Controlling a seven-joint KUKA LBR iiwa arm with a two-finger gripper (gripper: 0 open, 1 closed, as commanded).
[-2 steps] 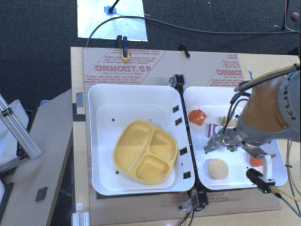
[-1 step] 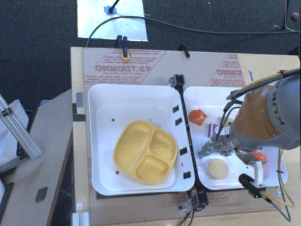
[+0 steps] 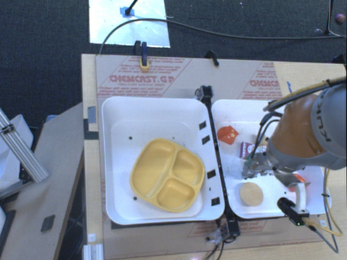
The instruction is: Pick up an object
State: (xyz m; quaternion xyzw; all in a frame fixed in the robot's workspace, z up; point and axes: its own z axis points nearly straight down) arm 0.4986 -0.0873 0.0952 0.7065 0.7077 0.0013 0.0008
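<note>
Two shallow white bins are seen side by side on the bench (image 3: 179, 72). In the left bin (image 3: 116, 118) a yellow divided tray (image 3: 167, 174) is laid, tilted a little, with three compartments. In the right bin (image 3: 233, 110) an orange-red object (image 3: 228, 135) is found near the dividing wall, a small purple and white item (image 3: 247, 149) just beside the arm, and a round tan disc (image 3: 251, 194) near the front edge. The arm (image 3: 303, 131) is reached in from the right, and the gripper (image 3: 250, 167) is lowered into the right bin, just above the tan disc and beside the purple item. Whether the fingers are wide or narrow cannot be told, and nothing is seen between them.
</note>
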